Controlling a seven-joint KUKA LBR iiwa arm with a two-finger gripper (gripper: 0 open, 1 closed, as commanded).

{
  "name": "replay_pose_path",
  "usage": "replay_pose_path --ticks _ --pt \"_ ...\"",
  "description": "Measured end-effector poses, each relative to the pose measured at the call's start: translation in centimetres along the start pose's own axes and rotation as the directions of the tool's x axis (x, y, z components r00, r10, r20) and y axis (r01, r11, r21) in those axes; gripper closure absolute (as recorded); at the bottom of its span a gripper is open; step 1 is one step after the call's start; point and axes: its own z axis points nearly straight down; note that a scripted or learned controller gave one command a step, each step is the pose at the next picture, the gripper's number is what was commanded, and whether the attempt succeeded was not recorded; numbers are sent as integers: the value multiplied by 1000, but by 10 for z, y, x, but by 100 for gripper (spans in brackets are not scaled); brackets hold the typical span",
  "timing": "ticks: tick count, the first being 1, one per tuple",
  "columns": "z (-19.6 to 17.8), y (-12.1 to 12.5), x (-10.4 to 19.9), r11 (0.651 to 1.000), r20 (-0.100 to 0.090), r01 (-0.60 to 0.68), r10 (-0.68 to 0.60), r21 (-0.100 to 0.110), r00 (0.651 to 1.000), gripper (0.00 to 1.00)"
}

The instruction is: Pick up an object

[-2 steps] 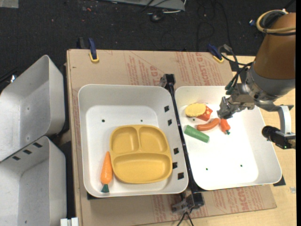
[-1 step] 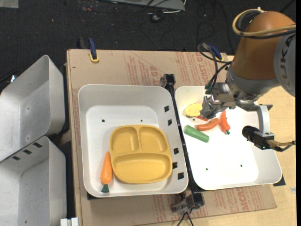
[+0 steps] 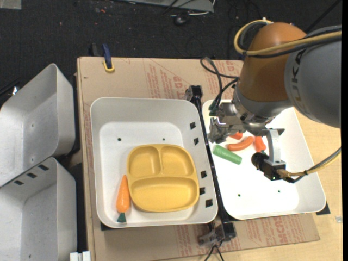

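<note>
The counter (image 3: pixel 157 72) is tan board over a dark, cable-strewn floor (image 3: pixel 54 20). The claw (image 3: pixel 239 132) hangs over the right bin (image 3: pixel 304 200); its state cannot be determined. A green stick (image 3: pixel 227 155) and orange pieces (image 3: pixel 241 143) lie just beside it.

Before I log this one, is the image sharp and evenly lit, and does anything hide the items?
Camera view: sharp and evenly lit, with soft shadows; no strong glare on the white bins. The arm's bulk covers the upper part of the right bin, partly hiding the orange pieces beside the green piece.
</note>
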Motion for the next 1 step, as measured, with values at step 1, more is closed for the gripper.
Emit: replay_pose_path --ticks 1 --pt "9 8 52 1000 1 0 0 -3 1000 100"
